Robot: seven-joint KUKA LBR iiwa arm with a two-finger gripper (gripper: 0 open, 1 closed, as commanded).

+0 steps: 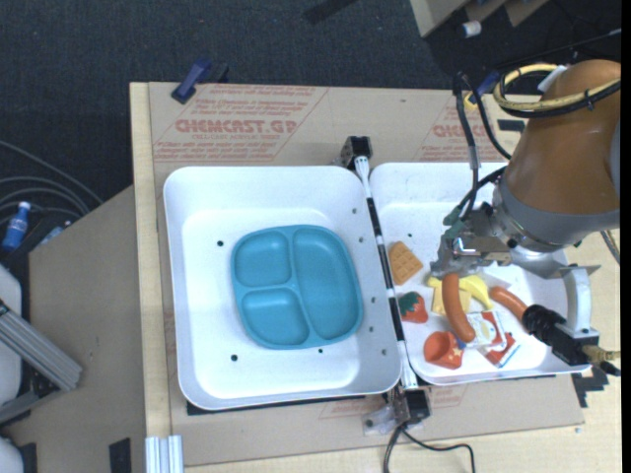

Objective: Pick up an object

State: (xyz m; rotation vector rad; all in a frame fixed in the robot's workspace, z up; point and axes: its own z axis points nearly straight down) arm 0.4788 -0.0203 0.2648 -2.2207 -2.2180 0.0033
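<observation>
where toys crowd, tool point(455, 261) hovers.

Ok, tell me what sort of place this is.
Likely a robotics lab's grasping test bench, not a kitchen. Two white bins sit clamped together on a paper-covered board, a blue divided plate lies in one, toy food such as a hot dog lies in the other, and cables trail on the carpet.

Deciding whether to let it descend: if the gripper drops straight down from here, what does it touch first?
Probably the hot dog beside the banana; the gripper hangs just above them, though depth is unclear.
</observation>
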